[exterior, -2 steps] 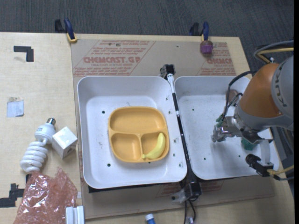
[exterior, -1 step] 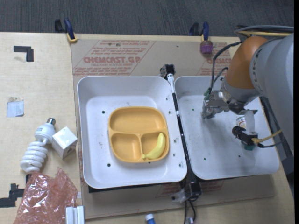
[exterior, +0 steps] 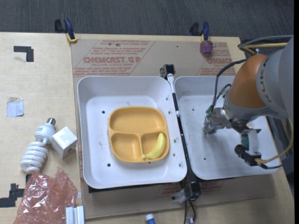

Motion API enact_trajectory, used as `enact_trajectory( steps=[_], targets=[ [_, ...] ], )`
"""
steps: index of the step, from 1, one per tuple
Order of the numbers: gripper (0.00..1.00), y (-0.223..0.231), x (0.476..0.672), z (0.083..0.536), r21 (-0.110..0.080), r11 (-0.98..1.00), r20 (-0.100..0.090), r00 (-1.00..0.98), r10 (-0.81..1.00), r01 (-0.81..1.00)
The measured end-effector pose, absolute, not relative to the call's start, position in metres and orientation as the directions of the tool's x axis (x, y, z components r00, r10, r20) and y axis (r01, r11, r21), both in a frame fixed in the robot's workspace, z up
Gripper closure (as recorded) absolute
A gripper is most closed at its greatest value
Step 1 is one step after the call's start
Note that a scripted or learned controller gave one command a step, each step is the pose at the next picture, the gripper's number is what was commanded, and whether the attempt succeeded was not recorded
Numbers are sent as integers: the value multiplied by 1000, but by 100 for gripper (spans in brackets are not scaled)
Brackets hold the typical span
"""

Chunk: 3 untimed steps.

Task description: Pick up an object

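Banana in a yellow tray, left bin; arm over the right bin.

The banana is yellow and curved, lying in the lower right compartment of a yellow divided tray that sits in the left bin. The gripper hangs low over the floor of the right bin, well apart from the banana; whether it is open or closed cannot be told, and nothing is seen in its hold. Between the bins runs a dark divider strip. On the counter left of the bins lie a spiral light bulb, a small white box touching it, and crumpled pinkish plastic wrap.
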State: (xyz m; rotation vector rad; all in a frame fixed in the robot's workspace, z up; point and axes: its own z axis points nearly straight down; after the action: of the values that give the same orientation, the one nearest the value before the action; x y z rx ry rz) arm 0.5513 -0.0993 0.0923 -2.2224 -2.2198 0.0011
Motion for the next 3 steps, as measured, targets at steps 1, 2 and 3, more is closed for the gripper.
enact_trajectory(
  steps=[1, 2, 3],
  targets=[
    [0, -107, 497, 92, 0, -2, 0, 2, 1000, 1000],
    [100, -107, 498, 102, 3, -4, -1, 4, 1000, 1000],
    [100, -98, 536, 173, 2, 2, -1, -2, 1000, 1000]
  ],
)
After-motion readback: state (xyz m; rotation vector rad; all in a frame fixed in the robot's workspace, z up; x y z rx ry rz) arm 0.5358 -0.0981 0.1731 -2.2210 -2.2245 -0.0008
